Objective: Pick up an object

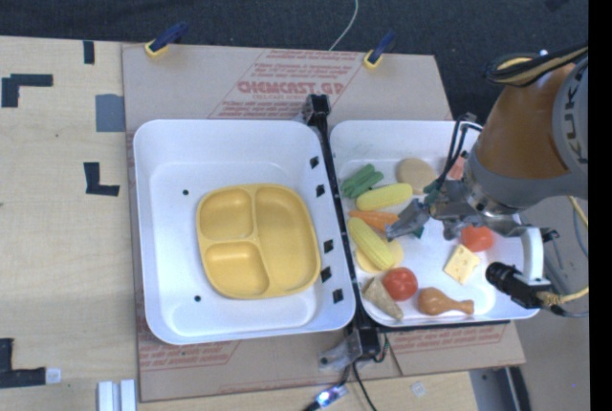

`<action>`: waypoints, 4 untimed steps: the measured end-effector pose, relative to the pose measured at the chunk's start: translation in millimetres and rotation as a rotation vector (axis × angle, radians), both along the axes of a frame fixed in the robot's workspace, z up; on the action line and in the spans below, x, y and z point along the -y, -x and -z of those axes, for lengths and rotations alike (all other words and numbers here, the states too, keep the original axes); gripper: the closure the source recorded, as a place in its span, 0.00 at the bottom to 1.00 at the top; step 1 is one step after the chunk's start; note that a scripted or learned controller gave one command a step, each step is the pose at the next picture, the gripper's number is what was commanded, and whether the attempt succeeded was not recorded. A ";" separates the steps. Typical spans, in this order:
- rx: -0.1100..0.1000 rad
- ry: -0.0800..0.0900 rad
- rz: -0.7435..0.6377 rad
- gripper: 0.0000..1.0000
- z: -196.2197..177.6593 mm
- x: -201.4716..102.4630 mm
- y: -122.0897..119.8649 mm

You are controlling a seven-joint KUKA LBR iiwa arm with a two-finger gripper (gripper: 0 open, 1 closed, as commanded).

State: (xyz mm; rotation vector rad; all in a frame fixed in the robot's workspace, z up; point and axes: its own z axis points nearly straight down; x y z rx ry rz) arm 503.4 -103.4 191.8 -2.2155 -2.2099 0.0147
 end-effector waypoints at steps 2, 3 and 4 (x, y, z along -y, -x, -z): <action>0.008 0.001 -0.003 0.00 37.8 -3.9 -1.0; 0.008 0.001 -0.003 0.00 93.8 3.5 -5.1; 0.012 0.002 -0.004 0.00 107.7 2.8 -4.7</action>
